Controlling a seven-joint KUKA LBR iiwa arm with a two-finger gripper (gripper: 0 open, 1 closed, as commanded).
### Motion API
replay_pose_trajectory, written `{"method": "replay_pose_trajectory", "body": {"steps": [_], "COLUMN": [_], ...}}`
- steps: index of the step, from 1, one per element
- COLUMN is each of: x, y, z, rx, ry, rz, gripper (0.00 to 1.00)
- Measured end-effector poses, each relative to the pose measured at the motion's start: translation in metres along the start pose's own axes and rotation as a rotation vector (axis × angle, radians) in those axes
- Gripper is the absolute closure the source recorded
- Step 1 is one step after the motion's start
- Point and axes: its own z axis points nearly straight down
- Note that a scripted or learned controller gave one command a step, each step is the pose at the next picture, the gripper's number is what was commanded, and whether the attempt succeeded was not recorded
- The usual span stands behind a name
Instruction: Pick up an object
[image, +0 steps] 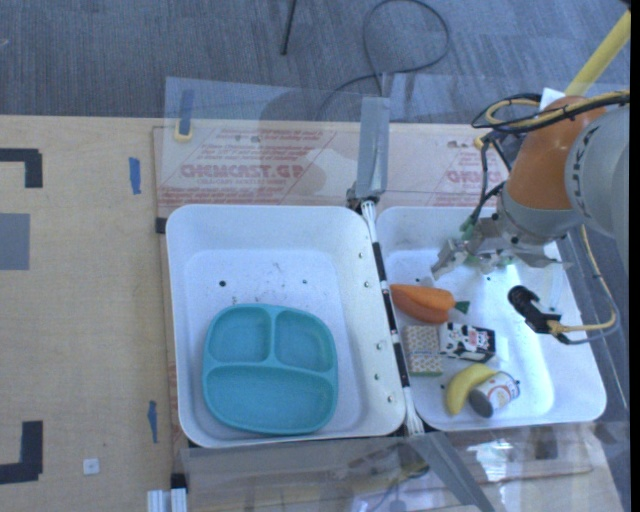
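Note:
The right bin (575, 395) holds an orange carrot (422, 301), a small black-and-white carton (468, 342), a tan checkered pad (424, 350), a yellow banana (463, 386) and a small can (495, 393). My gripper (478, 254) hangs over the back of this bin, just above and to the right of the carrot. Nothing shows in its grasp. The grey arm with its orange band (545, 170) comes in from the upper right.
The left bin (260, 235) holds a teal divided plate (270, 368) at its front. A grey post (373, 150) stands behind the seam between the bins. The wooden bench (80, 320) stretches off to the left.

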Motion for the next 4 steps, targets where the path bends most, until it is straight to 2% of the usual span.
{"method": "replay_pose_trajectory", "body": {"steps": [1, 2, 3, 4], "x": [0.042, 0.021, 0.024, 0.022], "y": [-0.062, -0.101, -0.15, -0.146], "z": [0.005, 0.006, 0.006, -0.007], "rx": [-0.01, -0.008, -0.009, -0.022], "ry": [-0.005, -0.001, -0.001, -0.005], "rz": [-0.107, -0.256, -0.162, -0.158], "gripper": [0.0, 0.0, 0.0, 1.0]}}
